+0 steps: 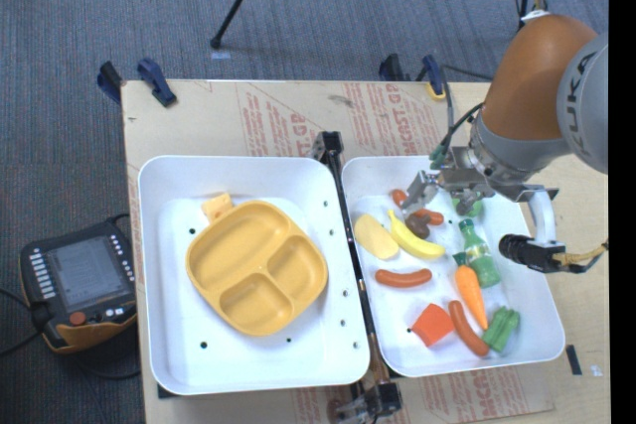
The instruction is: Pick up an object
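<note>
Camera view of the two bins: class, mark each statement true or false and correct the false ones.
1. The yellow divided plate lies in the left bin. True.
2. The carrot lies in the left bin. False: it lies in the right bin.
3. The banana lies beside the green bottle on the plate. False: both lie on the right bin's floor.
4. The gripper is over the right bin. True.
5. A handheld control pendant sits left of the bench. True.

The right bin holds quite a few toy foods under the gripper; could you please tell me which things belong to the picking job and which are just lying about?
Job: gripper; banana, sausage, carrot, green bottle, right bin.

Lying about: yellow tray, left bin, teach pendant, blue clamps.
</note>
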You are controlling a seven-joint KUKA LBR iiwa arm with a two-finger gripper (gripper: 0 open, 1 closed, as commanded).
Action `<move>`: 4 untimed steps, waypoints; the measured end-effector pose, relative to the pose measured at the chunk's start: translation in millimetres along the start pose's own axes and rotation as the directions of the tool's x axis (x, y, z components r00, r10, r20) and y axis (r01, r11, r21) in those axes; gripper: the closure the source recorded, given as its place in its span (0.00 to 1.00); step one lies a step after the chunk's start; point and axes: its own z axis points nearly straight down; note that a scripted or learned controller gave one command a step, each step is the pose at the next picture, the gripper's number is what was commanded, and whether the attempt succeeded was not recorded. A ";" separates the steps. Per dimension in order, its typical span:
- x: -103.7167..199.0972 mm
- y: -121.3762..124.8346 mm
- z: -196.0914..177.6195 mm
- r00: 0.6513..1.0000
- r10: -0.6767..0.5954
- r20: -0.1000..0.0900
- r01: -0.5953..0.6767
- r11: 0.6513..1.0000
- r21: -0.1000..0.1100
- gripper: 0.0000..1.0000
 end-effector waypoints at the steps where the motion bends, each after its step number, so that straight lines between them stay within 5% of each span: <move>1: -46.1 48.4 130.6 1.000 0.002 0.000 -0.002 1.000 -0.002 0.00; 2: -9.0 23.7 130.3 1.000 0.001 0.001 -0.001 1.000 -0.002 0.00; 3: -8.6 22.9 124.1 1.000 0.005 -0.002 -0.004 1.000 0.004 1.00; 4: 8.5 32.3 -24.5 1.000 -0.001 0.002 0.001 1.000 -0.005 1.00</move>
